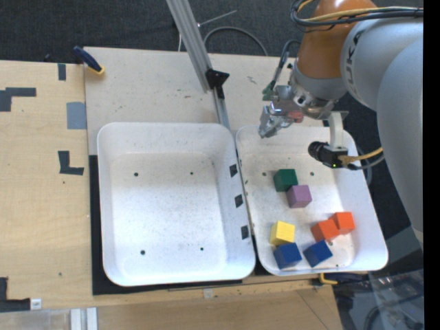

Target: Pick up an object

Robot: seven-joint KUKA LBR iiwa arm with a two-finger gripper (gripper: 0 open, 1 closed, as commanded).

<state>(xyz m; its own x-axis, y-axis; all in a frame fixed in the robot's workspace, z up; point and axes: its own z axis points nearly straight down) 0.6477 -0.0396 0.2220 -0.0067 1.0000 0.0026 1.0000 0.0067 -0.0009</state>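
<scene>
Grey arm casing [385, 53], upper right: dark letters, partly visible, read as "UK", part of maker's name, rest cut off by curve of casing. No other legible text, labels, numbers or signs on bins, blocks or bench.

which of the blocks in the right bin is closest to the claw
The green block, at the top of the cluster. It lies nearest the claw, with the purple block just below it; the yellow, blue and orange blocks lie further down the bin.
</scene>
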